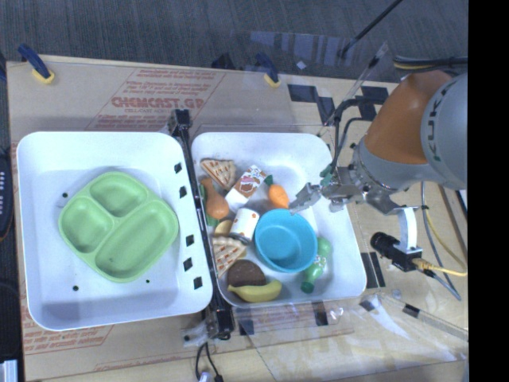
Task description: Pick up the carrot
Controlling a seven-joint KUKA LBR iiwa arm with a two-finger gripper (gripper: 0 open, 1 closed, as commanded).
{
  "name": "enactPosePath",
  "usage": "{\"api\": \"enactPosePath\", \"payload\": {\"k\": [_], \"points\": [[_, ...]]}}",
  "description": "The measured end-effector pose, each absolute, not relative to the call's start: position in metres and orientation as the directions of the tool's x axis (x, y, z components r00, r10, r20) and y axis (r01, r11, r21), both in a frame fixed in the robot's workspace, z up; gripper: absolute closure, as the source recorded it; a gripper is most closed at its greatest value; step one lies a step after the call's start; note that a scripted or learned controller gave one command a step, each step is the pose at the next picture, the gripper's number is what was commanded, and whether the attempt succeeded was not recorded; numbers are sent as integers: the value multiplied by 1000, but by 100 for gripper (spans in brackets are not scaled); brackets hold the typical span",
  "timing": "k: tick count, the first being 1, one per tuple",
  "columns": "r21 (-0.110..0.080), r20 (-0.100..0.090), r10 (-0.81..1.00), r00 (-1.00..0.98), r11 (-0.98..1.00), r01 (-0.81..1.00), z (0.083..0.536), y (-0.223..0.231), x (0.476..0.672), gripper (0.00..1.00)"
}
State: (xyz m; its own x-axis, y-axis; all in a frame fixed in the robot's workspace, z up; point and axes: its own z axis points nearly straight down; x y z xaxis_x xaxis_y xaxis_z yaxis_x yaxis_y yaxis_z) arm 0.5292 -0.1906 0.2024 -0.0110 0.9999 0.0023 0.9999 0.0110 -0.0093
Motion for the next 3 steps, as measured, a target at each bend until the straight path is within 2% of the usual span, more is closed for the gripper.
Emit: {"api": "enactPosePath", "payload": {"k": [1, 2, 3], "points": [[-11, -1, 983, 184, -184, 983, 136, -207, 594, 0], [-14, -1, 966, 258, -258, 966, 90, -182, 603, 0], [-18, -1, 968, 250, -250, 968, 101, -181, 604, 100]]}}
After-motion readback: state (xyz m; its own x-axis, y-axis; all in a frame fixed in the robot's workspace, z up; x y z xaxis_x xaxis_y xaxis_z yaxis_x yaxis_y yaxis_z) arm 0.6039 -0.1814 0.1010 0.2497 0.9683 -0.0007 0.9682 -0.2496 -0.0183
